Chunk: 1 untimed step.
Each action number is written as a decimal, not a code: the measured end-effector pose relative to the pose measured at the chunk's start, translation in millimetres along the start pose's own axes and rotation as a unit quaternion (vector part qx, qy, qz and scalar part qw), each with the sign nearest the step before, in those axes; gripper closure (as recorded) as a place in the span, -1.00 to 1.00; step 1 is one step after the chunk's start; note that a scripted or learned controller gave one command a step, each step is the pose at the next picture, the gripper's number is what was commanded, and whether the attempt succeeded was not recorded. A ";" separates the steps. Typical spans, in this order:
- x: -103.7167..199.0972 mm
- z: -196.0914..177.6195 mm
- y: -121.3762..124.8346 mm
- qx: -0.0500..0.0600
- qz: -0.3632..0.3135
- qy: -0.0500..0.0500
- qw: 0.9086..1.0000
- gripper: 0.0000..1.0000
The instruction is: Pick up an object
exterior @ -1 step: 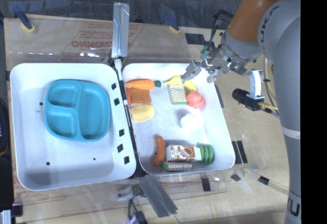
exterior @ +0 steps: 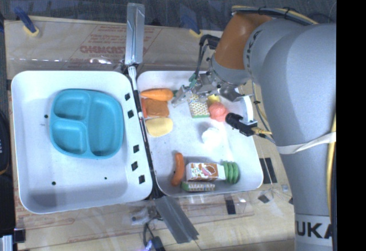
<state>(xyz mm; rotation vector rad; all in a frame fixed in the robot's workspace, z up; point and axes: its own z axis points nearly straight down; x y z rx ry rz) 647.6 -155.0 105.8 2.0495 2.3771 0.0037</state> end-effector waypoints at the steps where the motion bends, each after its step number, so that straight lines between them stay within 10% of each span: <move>1: 47.4 5.4 13.5 -0.003 -0.033 -0.002 0.999 -1.00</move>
